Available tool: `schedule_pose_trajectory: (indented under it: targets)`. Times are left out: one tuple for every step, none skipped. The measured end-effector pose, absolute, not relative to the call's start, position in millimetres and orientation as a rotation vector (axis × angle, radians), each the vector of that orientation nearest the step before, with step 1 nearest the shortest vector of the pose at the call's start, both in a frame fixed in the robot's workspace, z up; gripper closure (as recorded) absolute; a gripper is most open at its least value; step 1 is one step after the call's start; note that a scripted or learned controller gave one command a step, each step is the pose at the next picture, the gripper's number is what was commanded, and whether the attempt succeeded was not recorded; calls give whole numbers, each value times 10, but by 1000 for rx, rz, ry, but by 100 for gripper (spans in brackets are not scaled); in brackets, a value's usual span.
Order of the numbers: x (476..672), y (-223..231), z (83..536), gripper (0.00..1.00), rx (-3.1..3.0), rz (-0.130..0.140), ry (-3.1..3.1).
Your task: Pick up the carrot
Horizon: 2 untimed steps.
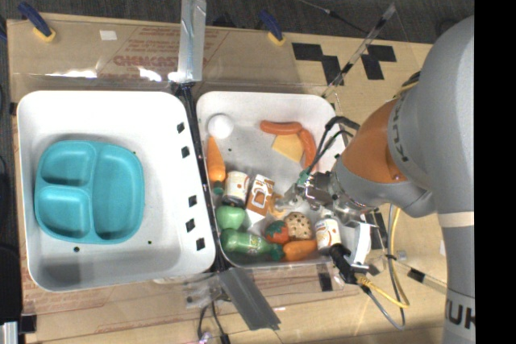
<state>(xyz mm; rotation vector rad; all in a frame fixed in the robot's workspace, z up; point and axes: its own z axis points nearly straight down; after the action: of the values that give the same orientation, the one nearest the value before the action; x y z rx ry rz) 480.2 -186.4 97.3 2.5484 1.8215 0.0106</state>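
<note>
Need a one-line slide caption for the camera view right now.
KUKA arm's gripper hovers over the cluttered right bin; carrot lies along its left wall, teal tray in left bin.

Even, bright overhead light fills the scene, casting only soft shadows inside the white bins (97,105). Glare streaks the clear plastic sheet (137,60) behind them; focus is slightly soft throughout.
</note>
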Motion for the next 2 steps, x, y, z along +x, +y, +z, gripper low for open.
schedule_pose_trajectory:
  targets:
    - [5476, -1977, 1253, 0, 2687, 1, 1631]
    - [4841, -1731, 955, 0, 2700, 11, 1594]
